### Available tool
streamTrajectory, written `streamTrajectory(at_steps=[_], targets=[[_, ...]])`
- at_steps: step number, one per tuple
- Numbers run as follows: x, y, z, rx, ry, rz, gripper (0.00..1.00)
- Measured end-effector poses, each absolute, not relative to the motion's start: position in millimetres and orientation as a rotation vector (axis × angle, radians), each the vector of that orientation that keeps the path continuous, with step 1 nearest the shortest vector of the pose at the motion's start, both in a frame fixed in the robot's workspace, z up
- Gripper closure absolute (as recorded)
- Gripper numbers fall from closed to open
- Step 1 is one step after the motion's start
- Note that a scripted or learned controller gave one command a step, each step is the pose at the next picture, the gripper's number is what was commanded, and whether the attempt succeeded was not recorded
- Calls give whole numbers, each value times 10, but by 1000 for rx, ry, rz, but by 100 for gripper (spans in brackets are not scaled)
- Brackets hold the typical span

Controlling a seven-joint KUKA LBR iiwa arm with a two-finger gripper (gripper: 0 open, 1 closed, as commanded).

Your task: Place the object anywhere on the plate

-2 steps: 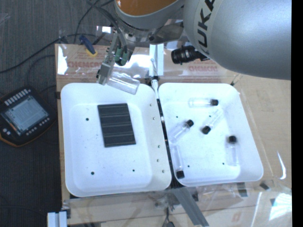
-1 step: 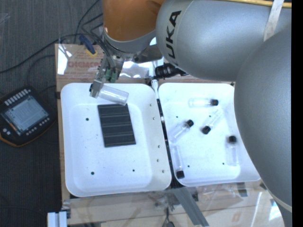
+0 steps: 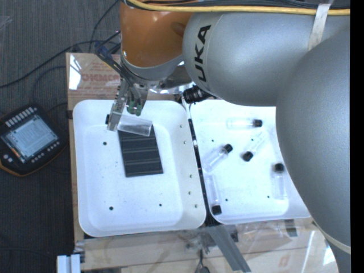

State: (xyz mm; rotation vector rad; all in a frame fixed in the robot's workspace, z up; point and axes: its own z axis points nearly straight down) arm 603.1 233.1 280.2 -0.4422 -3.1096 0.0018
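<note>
The tool point(image 3: 126, 111) hangs over the left bin point(image 3: 96, 209), a clear vial point(image 3: 135, 128) beneath its fingertips at the dark plate's point(image 3: 141, 155) far edge; its grip cannot be made out.

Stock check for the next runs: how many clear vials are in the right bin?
5: one at the back, two mid-bin, one along the right side, one by the left wall. The arm may hide more.

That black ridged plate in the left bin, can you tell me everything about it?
The plate is a dark, flat rectangle with ridges running across it, maybe rubber or plastic. It lies flat, slightly turned, on the floor of the left bin, toward the back. A clear vial lies across its far edge, right under the gripper.
</note>
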Motion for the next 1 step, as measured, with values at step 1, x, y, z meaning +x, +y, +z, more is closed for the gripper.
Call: streamTrajectory(at_steps=[1], targets=[[5257, 2334, 3136, -21, -3141, 0, 100]])
